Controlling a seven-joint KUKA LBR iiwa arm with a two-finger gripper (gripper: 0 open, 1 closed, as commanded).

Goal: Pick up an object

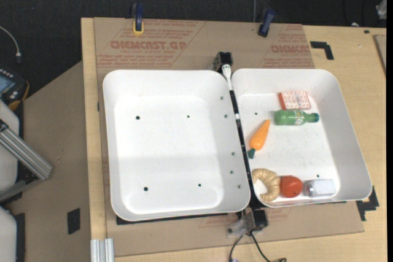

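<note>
White bins (123, 95) — orange carrot (260, 134); green bottle (295, 118); red ball (291, 186).

Bins (166, 86): smooth white plastic, slight sheen. Bench board (202, 40): matt brown cardboard, printed. Green bottle (295, 118), right bin's far edge: glossy plastic. Carrot (260, 135): matt orange.

Two white bins sit side by side on a brown cardboard sheet (184, 40) with red print; the left bin (116, 132) fills the frame's centre-left, the right bin (344, 126) the centre-right. Two blue clamps (137, 16) grip the sheet's upper edge.
</note>
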